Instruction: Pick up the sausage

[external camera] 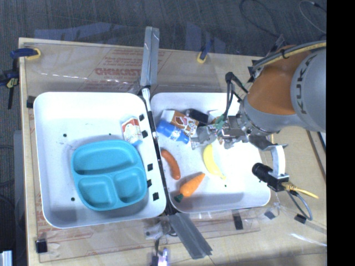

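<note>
The sausage (171,163), reddish-orange and short, lies in the right bin (244,195) near its left wall, at a slant. My gripper (209,133) hovers over the middle of that bin, up and to the right of the sausage and apart from it. It sits just above the top end of a yellow banana (213,160). Nothing can be seen held in it.
An orange carrot (190,184) lies just below the sausage. A blue cup (172,132), a brown packet (183,121) and a black item (199,116) crowd the bin's upper left. The left bin (50,121) holds a blue divided tray (108,173) and a small red-and-white carton (131,131).
</note>
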`<state>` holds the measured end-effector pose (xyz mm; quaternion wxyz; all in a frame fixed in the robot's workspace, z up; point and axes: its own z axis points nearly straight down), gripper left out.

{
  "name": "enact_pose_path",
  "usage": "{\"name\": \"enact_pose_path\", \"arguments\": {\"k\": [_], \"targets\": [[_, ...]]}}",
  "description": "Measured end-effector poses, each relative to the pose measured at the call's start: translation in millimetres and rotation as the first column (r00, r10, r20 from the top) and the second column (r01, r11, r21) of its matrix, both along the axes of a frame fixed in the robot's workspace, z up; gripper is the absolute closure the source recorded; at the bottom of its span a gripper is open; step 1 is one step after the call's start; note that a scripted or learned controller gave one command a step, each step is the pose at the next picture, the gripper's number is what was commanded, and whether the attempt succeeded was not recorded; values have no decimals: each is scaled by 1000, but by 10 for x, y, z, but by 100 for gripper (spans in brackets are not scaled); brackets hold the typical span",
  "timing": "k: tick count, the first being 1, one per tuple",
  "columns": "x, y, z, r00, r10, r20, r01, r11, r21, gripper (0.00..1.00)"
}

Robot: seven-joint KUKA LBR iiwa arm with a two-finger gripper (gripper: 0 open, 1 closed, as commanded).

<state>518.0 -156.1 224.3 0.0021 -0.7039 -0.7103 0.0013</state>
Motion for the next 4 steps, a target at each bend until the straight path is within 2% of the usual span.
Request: {"name": "enact_pose_path", "arguments": {"k": [1,2,3,4], "targets": [[232,159,-1251,999,44,-1,-44,999,0,0],[79,345,-1208,969,246,28,-244,969,-45,0],[292,206,-1296,945,328,8,-328,945,-10,0],[248,260,-1256,906,422,12,-422,906,-28,0]]}}
